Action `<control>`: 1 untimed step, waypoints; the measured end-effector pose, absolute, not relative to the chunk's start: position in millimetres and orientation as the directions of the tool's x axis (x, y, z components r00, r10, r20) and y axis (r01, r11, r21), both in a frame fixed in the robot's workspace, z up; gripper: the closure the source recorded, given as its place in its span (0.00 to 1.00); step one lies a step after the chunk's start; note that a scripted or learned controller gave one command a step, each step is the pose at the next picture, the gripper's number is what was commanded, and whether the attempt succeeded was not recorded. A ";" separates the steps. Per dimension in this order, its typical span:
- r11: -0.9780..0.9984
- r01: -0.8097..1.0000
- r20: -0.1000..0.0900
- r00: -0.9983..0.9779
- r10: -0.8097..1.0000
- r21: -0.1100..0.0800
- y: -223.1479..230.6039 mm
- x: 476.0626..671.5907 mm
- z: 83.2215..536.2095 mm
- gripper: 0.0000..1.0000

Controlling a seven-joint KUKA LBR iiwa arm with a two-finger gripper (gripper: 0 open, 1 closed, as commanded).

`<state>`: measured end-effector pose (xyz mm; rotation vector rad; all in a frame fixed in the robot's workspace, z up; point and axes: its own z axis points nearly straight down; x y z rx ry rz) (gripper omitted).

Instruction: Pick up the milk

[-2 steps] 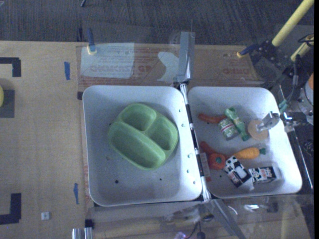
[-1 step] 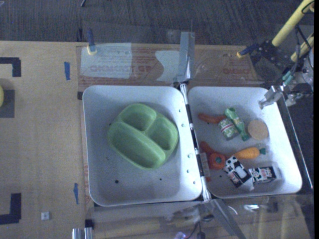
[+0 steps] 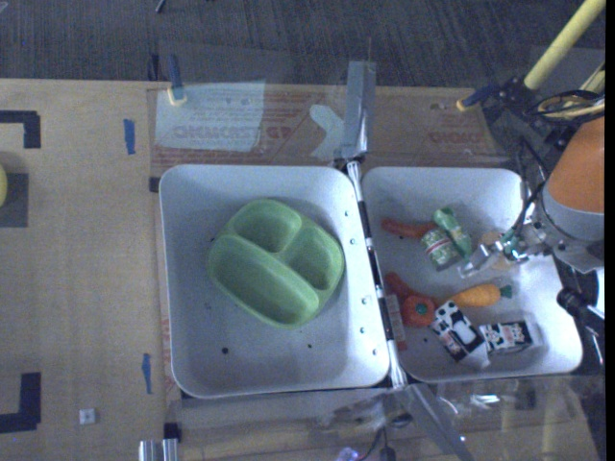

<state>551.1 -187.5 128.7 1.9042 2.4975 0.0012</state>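
Observation:
Two black-and-white cow-patterned milk cartons lie in the front of the right bin (image 3: 548, 195). One carton (image 3: 457, 331) lies at a slant and the other (image 3: 508, 335) lies flat just to its right. My gripper (image 3: 487, 257) hovers over the middle of that bin, between a green packet (image 3: 448, 237) and a carrot (image 3: 479, 296). It is behind the cartons and apart from them. The grey arm with its orange band (image 3: 582, 173) comes in from the right edge.
The right bin also holds a red pepper-like piece (image 3: 404, 227) and a red-orange tomato (image 3: 418, 310) near the divider. A green compartment plate (image 3: 277, 260) sits in the left bin (image 3: 192, 334). Cables and a yellow pole (image 3: 565, 35) stand at the back right.

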 end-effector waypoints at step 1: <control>0.136 0.991 -0.001 -0.136 0.991 0.004 -160.8 488.5 86.4 0.00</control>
